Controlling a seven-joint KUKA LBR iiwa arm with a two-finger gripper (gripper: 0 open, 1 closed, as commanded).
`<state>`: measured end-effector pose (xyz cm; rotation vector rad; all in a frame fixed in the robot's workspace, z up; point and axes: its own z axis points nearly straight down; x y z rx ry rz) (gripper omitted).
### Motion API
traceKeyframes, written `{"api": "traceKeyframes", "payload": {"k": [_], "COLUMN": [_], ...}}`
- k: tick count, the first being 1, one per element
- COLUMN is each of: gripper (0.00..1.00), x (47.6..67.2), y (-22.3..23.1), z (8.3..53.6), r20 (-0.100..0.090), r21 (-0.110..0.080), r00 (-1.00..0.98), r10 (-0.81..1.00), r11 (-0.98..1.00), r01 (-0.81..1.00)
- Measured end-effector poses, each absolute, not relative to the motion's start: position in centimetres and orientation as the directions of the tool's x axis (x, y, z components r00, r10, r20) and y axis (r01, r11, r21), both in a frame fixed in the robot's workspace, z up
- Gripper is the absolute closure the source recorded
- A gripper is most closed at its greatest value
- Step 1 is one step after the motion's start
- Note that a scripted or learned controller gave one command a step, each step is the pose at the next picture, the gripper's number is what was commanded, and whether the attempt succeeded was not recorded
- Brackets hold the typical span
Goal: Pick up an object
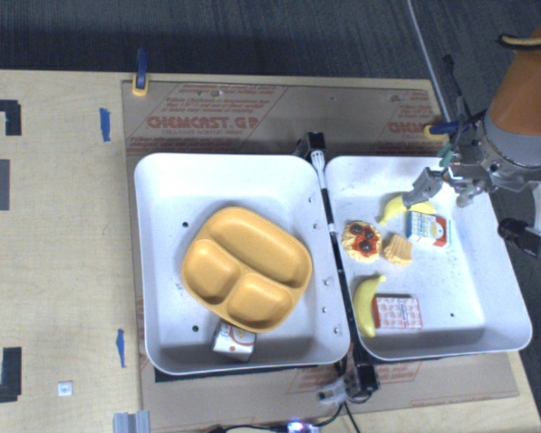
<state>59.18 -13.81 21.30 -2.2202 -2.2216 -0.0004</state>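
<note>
Gripper (pixel 449 186), fingers spread and empty above the right bin (pixel 487 323), should descend squarely over the milk carton (pixel 426 226), avoiding the banana (pixel 393 208) touching it.

Hand (pixel 448 186) above right bin (pixel 487 332)

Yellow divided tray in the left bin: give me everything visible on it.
The yellow divided tray looks like smooth moulded plastic, with rounded corners and three shallow compartments: one long one along its upper-right side and two smaller ones below it. It lies open side up, turned at a slant to the walls of the left bin, near the bin's middle. Its lower edge overlaps a small white carton, partly hiding it. Nothing sits in its compartments.
</note>
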Motion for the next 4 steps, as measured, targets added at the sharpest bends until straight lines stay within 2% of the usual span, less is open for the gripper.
{"api": "traceKeyframes", "payload": {"k": [1,2,3,4], "gripper": [0.00,0.00,1.00,1.00], "x": [55.4,49.6,49.8,52.5], "y": [-14.4,-11.1,-11.2,-0.7], "z": [8.6,8.6,9.7,18.5], "r20": [0.000,0.001,-0.003,0.001], "r21": [0.002,0.003,0.009,0.002], "r00": [0.000,0.001,0.001,-0.001], "r10": [1.000,1.000,1.000,1.000], "r11": [0.000,-0.001,-0.001,0.001], "r01": [1.000,1.000,1.000,1.000]}}
